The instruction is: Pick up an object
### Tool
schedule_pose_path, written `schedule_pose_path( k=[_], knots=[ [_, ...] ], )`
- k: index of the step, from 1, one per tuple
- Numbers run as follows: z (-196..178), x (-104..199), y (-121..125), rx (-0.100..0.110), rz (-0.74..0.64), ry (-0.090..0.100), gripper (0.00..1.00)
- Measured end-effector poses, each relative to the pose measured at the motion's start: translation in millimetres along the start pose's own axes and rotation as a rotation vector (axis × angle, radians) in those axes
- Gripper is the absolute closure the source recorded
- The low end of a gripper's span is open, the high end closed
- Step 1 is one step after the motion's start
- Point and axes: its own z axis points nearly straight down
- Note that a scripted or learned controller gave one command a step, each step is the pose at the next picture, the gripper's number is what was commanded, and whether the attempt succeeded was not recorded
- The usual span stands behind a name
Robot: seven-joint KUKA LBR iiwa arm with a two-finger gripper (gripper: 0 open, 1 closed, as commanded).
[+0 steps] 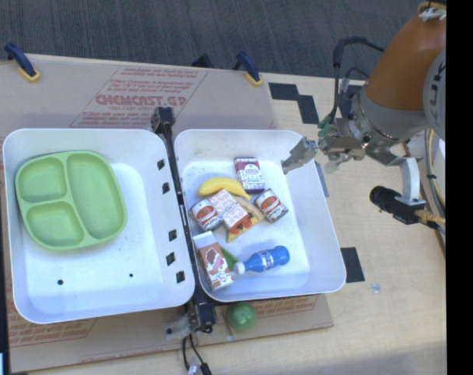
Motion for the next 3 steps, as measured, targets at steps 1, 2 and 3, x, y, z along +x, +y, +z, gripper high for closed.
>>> schedule_pose_path(
  k=[1,2,3],
  knots=[
    [0.0,0.0,0.0,0.0,0.0,0.0,0.0],
    [153.3,-27.8,81.3,0.005,-0.002,0.001,0.0],
    [196.2,4.8,74.1,0.001,-0.002,0.0,0.0]
  ],
)
